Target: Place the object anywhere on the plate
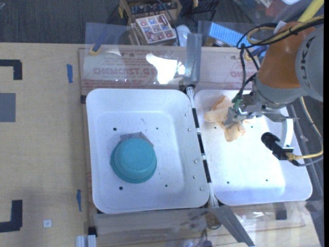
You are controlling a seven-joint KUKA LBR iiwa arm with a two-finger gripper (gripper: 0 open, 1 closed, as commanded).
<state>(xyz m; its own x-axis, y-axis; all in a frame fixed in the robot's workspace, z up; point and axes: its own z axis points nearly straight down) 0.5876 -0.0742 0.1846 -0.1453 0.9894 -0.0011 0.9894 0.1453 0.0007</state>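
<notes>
Watching the tool [235,118] from the overhead camera: it sits low in the right bin [267,184], at about 11 o'clock of that bin's floor, directly over the pale yellow object [226,121]. The object — soft-looking, crumpled, several lobes — lies spread near the bin's far-left corner, close to the divider between the bins. Whether the tool is clenched on it or merely hovering above it I cannot tell; the wrist blocks the contact point.

Plate [134,160]: the teal round dish in the left bin [103,117], at roughly 7 o'clock of that bin, resting partly on a grey patch. From the object the plate lies toward 8 o'clock, well apart, with the raised divider between.

Judgement: the arm is placed for a top-down pick, since the object lies flat and offers no side to approach. The step in hand looks like the grasp, not the transfer.

Room: the object is near two bin walls, so a lift straight up seems safest before any sideways travel. The left bin is open around the plate — wide margin at 12 and 3 o'clock. The tabletop [36,148] at 9 o'clock carries only tape marks.
</notes>
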